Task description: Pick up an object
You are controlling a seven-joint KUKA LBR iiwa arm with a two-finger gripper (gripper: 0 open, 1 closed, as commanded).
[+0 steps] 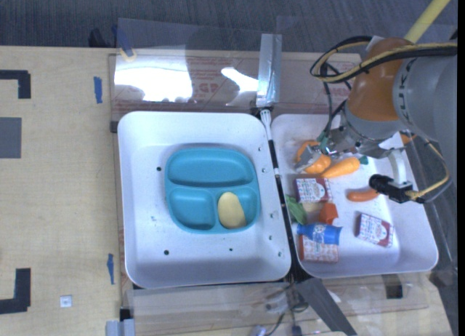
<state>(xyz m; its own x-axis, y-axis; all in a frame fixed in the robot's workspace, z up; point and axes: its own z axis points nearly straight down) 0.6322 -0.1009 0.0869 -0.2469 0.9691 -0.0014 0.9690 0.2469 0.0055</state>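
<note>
A wooden table (51, 182) carries two shallow white bins side by side, seen from above at a slant. The left bin (138, 247) holds a blue divided tray (207, 171) with a pale yellow potato (231, 209) in its lower right compartment. The right bin (421, 251) is crowded: a small printed packet (311, 189), a green piece (293, 209) and a red piece (329, 213) beside it, a blue and white cup (320, 233) lying on its side, an orange carrot (340, 168), a smaller carrot (361, 196), and another packet (373, 228) towards the right. The grey arm reaches in from the right, and its gripper (325, 145) sits low over the far corner of the right bin, just above the carrot and some orange and grey bits. Whether it is apart or closed cannot be told; nothing is visibly held. The likely risk is the clutter: closing here could catch two things at once, or nudge the carrot aside so it slips free.
</note>
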